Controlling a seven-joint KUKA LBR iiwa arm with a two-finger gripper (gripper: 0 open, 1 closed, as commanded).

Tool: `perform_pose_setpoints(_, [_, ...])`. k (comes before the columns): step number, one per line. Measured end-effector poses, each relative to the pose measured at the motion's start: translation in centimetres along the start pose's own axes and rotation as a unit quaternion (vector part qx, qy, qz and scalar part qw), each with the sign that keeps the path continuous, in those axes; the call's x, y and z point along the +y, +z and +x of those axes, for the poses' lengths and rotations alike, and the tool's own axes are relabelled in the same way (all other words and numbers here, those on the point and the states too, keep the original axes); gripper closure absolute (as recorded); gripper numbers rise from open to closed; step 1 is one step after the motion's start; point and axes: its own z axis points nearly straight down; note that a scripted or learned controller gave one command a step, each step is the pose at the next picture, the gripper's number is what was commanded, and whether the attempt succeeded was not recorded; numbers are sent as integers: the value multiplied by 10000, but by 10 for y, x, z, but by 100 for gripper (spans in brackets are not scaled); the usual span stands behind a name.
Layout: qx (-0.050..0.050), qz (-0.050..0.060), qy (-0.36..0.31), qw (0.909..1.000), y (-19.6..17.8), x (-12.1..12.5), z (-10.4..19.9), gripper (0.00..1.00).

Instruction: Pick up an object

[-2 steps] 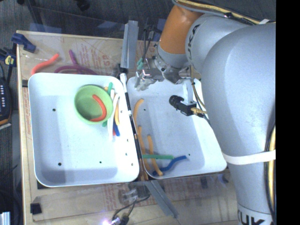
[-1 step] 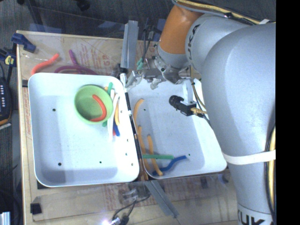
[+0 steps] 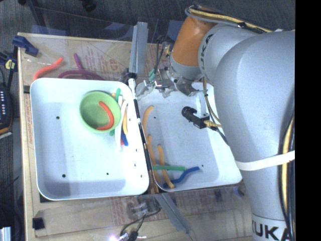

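Green bowl [image 3: 100, 112] sits in left white bin [image 3: 65, 169] on wooden bench [image 3: 100, 51]; claw [image 3: 150, 87] state unclear

A light green bowl [image 3: 100, 111] sits upright in the upper right part of the left bin [image 3: 65, 154], with a curved orange-red strip [image 3: 106, 115] lying inside it. Just beside the bowl, along the bin's right wall, lie thin sticks in white, yellow, green and blue [image 3: 122, 124], bunched together. In the right bin [image 3: 220, 157], a curved orange strip [image 3: 146, 115] lies near the left wall, more orange strips [image 3: 161, 159] run down toward the lower edge, and a green stick [image 3: 168, 168] and a bent blue one [image 3: 189, 172] lie crossing them near the bottom.
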Motion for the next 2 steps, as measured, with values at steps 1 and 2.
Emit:
perform_pose_setpoints(1, [-17,9,-104,9999,7,-3,-5,0])
perform_pose_setpoints(2, [-24,91,-126,9999,16,-9,-9,0])
